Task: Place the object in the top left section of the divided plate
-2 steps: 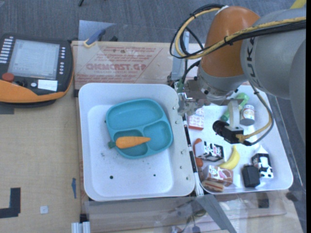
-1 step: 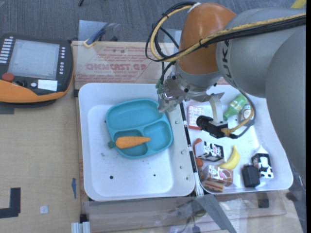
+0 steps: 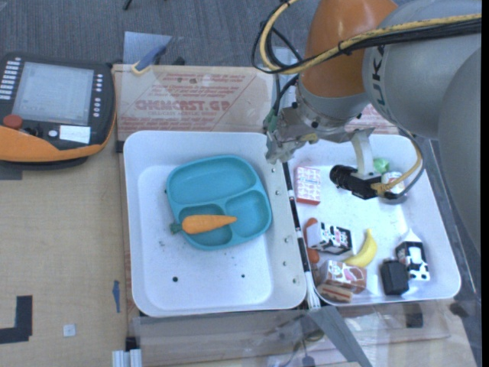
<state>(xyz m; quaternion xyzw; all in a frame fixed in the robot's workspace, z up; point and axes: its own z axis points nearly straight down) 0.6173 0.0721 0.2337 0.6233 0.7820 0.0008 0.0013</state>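
Note:
A teal divided plate [image 3: 212,183] lies in the left white bin [image 3: 153,274]. An orange carrot [image 3: 208,223] rests across the plate's lower-left section, its blunt end over the plate's left rim. The plate's large upper section is bare. My gripper [image 3: 277,145] hangs over the divider between the two bins, near their far edge and just right of the plate's upper right corner. I see nothing held under it.
The right bin [image 3: 435,228] holds a red-and-white box [image 3: 308,184], a green item [image 3: 380,165], a black-and-white carton [image 3: 330,238], a banana [image 3: 364,249], a cow-patterned item [image 3: 413,257], a black block [image 3: 393,276] and a brown packet [image 3: 341,278]. A teach pendant [image 3: 53,109] lies left of the bins.

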